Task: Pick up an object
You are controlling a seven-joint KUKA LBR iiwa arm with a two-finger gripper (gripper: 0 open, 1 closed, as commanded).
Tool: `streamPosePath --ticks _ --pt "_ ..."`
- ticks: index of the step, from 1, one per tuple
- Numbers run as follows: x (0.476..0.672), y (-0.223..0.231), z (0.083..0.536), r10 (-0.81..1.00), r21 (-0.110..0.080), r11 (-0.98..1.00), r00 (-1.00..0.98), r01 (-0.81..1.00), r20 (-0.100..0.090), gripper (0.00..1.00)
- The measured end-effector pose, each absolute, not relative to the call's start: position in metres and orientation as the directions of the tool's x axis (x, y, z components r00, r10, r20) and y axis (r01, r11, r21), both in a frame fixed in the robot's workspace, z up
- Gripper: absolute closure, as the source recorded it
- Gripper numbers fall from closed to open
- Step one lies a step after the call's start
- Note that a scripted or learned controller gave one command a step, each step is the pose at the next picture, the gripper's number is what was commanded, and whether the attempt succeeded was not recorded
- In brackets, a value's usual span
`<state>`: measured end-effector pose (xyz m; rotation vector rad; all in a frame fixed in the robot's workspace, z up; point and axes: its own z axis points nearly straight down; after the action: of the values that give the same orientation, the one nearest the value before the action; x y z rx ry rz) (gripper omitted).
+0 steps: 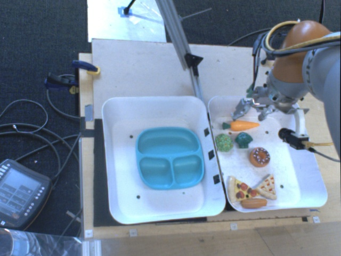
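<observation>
In the right bin [314, 181] lie several toy foods: an orange carrot [244, 125], a light green broccoli [224, 142], a dark green piece [244, 139], a chocolate donut [259, 157], two pizza slices [238, 186] [267, 186] and a hot dog [253, 202]. My gripper [254, 107] hangs over the far end of this bin, just above and behind the carrot. Its metal fingers are spread apart with nothing between them.
The left bin [117, 159] holds a blue divided plate [170, 157]. A grey pole [178, 33] slants down to the gap between the bins. Blue clamps [72, 74] sit at the bench's left edge, with cables and a pendant [20, 192] on the floor.
</observation>
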<state>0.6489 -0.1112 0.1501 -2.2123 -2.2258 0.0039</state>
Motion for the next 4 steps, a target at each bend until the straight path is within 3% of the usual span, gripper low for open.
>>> streamPosePath --ticks 1,2,4 --pt "0.652 -0.112 0.103 1.000 0.009 0.003 -0.003 1.000 -0.003 0.00" --pt "0.654 -0.112 0.118 1.000 0.017 0.004 -0.004 1.000 -0.004 1.00" --pt "0.663 -0.113 0.242 1.000 0.010 0.009 -0.009 1.000 -0.001 1.00"
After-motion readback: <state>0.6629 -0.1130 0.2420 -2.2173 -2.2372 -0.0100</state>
